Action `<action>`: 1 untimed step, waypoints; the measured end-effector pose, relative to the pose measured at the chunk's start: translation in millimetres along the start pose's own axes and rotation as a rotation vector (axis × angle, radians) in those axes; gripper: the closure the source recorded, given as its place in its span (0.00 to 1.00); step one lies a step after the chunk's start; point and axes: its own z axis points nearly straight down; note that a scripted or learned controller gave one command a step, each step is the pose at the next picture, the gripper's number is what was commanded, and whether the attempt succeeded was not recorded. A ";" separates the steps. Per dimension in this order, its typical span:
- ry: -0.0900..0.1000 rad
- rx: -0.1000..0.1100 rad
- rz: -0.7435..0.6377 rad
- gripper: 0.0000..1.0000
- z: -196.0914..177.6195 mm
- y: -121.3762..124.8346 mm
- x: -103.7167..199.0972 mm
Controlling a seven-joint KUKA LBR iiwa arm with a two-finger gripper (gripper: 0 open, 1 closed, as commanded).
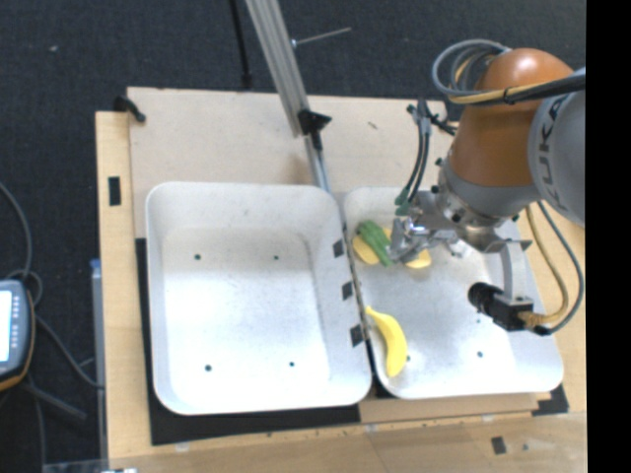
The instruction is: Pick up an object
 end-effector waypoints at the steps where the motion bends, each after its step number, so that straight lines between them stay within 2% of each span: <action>1: 0.001 -0.003 -0.002 1.00 -4.1 1.6 50.4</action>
